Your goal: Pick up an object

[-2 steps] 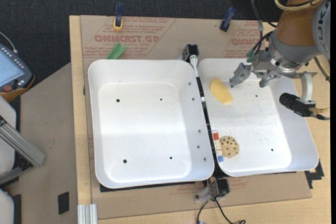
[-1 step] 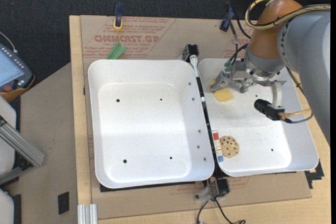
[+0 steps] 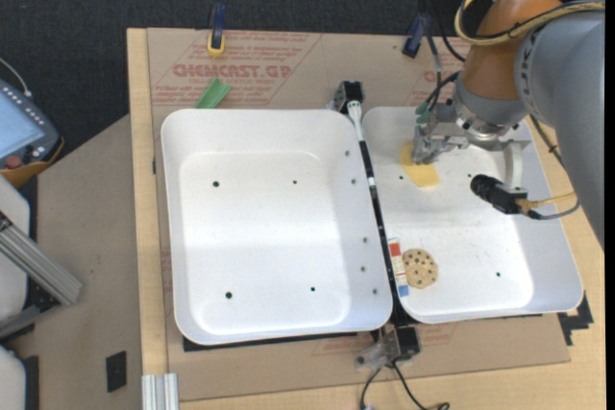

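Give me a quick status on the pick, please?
Claw low in right bin, directly over yellow block; grip unconfirmed. Cookie lies apart, near front. Nothing blocking.

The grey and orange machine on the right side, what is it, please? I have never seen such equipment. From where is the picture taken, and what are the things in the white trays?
It is a robot arm, moved by a program. One camera fixed above the bench looks down at a slant, and the arm reaches in from the right. Its end effector, the part that grasps, hangs low over a yellow block in the right tray. Whether it has gripped the block cannot be seen from here. Nearer the front of that tray lies a round cookie, next to a small card at the edge. The left tray sits beside it, and a green strip lies on the cardboard behind.
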### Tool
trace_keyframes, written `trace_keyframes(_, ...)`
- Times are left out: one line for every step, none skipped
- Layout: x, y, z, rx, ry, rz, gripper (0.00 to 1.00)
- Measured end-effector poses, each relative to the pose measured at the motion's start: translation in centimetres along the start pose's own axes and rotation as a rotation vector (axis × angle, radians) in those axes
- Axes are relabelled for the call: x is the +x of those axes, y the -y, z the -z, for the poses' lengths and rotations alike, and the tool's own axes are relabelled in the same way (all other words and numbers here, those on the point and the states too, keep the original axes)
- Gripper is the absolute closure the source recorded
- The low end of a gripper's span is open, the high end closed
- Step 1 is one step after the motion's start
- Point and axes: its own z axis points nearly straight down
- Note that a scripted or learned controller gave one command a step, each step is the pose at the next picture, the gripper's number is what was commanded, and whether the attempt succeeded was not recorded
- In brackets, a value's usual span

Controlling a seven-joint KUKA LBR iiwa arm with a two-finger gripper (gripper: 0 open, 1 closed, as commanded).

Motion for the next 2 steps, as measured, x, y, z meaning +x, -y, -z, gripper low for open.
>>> trace_keyframes(-0.4, 3.9, 12.3, -0.006, 0.002, -0.002, 1.00)
trace_keyframes(1.0, 4.5, 23.1, -0.011, 0.002, 0.002, 1.00)
